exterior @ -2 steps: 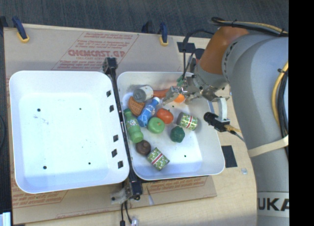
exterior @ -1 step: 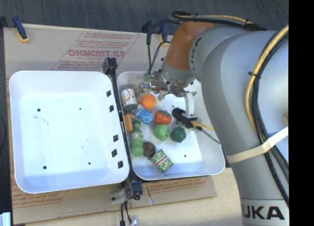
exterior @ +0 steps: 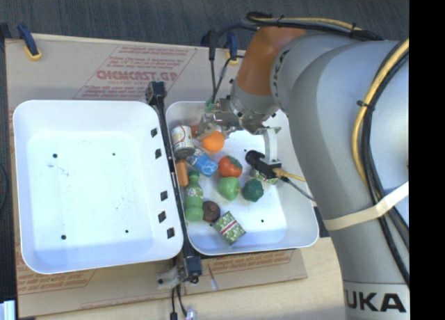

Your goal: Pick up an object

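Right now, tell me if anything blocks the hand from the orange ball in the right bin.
Nothing visible lies over the orange ball; its top is bare. The hand is just above it at the bin's far end. It is crowded, though: a can sits to its left, a blue object and a red one just in front.

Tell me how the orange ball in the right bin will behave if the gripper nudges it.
The orange ball looks round and smooth, so it would probably roll rather than slide. The can and blue piece sit close beside it, so it likely stops quickly.
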`<state>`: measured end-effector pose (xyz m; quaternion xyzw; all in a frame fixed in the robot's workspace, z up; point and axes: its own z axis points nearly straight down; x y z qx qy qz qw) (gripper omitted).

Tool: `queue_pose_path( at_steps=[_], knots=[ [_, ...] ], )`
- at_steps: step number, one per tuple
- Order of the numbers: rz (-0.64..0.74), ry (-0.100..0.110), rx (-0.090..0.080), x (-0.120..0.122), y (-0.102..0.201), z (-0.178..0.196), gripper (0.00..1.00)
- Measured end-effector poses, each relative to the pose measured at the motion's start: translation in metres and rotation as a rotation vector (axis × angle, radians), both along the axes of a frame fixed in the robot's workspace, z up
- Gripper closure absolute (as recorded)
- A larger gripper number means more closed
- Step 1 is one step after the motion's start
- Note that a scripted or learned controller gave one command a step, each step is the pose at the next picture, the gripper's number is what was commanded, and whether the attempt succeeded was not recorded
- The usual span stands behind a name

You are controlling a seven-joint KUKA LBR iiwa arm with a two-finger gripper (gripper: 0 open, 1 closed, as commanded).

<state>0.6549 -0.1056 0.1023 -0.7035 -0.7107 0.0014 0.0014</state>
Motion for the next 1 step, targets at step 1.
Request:
queue_pose_path(
  at_steps=[1],
  knots=[
    [-0.004, -0.003, 0.000, 0.0022, 0.0149, 0.1177, 1.00]
  ],
)
